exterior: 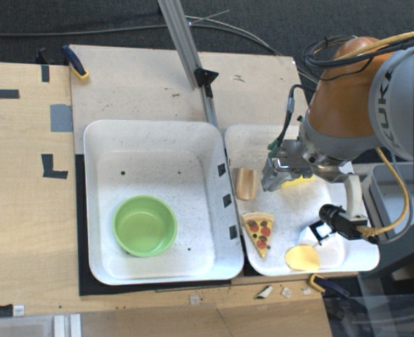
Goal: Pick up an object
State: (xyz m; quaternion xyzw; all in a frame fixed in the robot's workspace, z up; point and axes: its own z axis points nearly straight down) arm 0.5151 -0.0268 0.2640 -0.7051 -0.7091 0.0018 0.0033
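A: Where is the nearest thing found?
B: A yellow piece (299,182) is seen in the right bin (252,139), partly under the tool (275,177); whether it is gripped cannot be told.
A: How should it be handled?
B: It is judged light, stiff, slippery; its narrow sides should be pinched.

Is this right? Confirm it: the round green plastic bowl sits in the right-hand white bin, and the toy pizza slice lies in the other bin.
Not right. The camera view shows the round green plastic bowl in the left-hand white bin. The toy pizza slice does lie in the other bin, the right-hand white bin, below the claw.
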